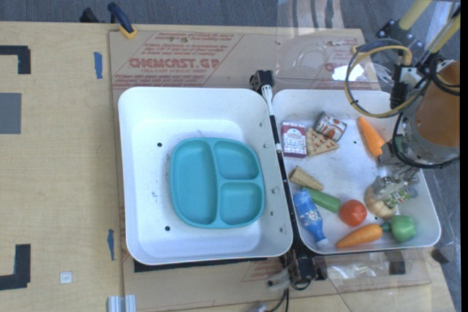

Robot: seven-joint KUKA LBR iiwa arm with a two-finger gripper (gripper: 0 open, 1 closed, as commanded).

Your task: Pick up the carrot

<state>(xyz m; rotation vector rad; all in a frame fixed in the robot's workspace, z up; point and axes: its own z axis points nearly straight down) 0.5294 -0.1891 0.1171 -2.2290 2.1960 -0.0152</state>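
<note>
An orange carrot lies near the front edge of the right bin, pointing left, with a round green piece at its right end. A second slim orange carrot-like piece lies at the bin's right side, close to the arm. My gripper hangs low over the right part of this bin, above a tan item, between the two orange pieces. It stands a little behind and to the right of the front carrot. Nothing orange shows in its grasp.
The right bin also holds a red tomato, a green cucumber, a blue bottle, a cheese wedge, a red box, a cracker and a small can. A teal divided plate lies in the left bin.
</note>
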